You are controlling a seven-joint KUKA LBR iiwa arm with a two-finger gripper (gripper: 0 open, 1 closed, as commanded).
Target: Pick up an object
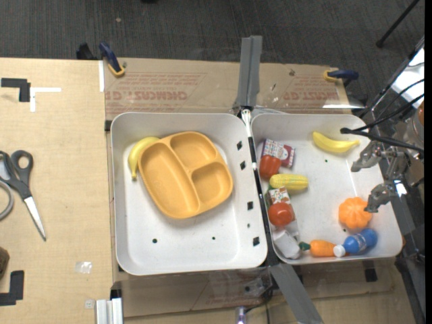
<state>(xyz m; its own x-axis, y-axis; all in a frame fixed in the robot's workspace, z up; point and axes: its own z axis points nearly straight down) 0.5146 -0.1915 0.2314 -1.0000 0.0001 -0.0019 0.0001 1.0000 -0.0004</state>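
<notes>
— So where's the pincer (375, 175)?
— At the right bin's (324, 171) right rim, fingers spread apart with nothing between them; one fingertip is just beside the orange ball (354, 213).
— And the other pieces?
— A banana (334, 142) lies near the bin's far wall, a corn cob (289, 181) sits by the divider, and a yellow tray (183, 173) rests in the left bin (135, 241).

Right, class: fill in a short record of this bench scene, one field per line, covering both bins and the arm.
left bin: yellow divided plate, banana at its left edge
right bin: second banana, corn cob, orange fruit, carrot, blue bottle, two red-capped packets
end effector: at the right bin's right side, beside the orange fruit
bench left: scissors
</notes>
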